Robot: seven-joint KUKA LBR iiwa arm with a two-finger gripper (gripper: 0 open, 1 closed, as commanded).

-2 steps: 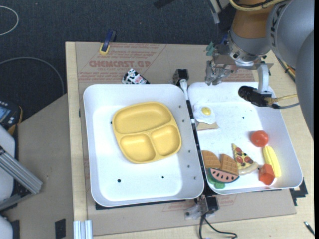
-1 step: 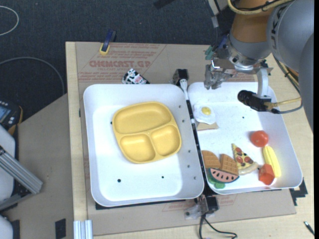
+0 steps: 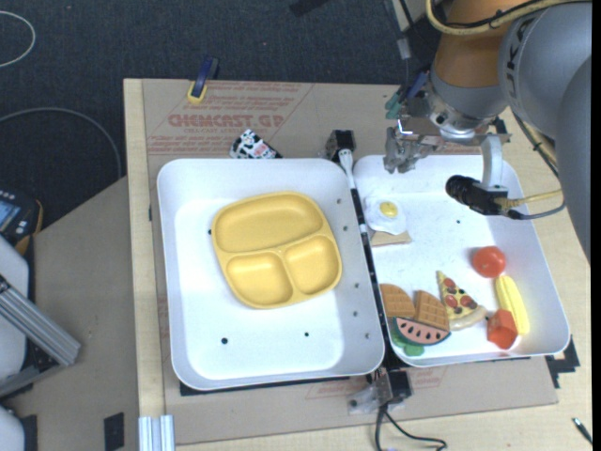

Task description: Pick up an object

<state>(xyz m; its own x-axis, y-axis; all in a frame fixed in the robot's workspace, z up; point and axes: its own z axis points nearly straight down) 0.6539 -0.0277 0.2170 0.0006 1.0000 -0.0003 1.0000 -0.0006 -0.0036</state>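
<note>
My gripper hangs over the far left corner of the right bin, fingers pointing down and close together with nothing between them. A fried egg toy on a tan slab lies just below it near the bin's left wall. A red tomato, a yellow corn piece and a small red piece lie toward the right. A pizza slice, a waffle, a brown bread piece and a watermelon slice crowd the near edge.
The left bin holds a yellow divided plate. A black-and-white patterned object and a yellow-blue clip lie on the cardboard behind the bins. A black clamp sits at the bins' far junction.
</note>
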